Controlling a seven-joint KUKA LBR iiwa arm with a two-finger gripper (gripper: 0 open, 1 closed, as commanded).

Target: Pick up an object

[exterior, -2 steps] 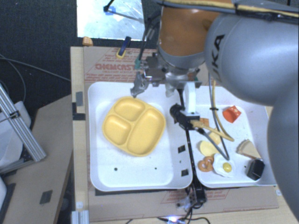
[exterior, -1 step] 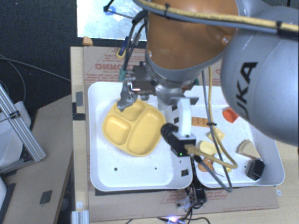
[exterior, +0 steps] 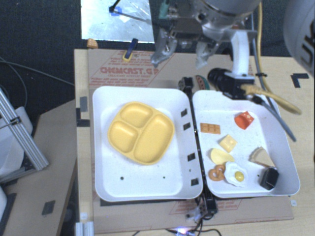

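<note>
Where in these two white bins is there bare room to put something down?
Left bin: bare floor rings the yellow divided plate, widest along the near edge. Right bin: a free patch lies between the cracker, the red piece and the cheese cube. Its near end is crowded: pretzel, fried egg, black block.

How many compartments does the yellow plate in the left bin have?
3. The plate has one compartment at its upper side, one at its left, and a long one at its right. None seems hidden.
</note>
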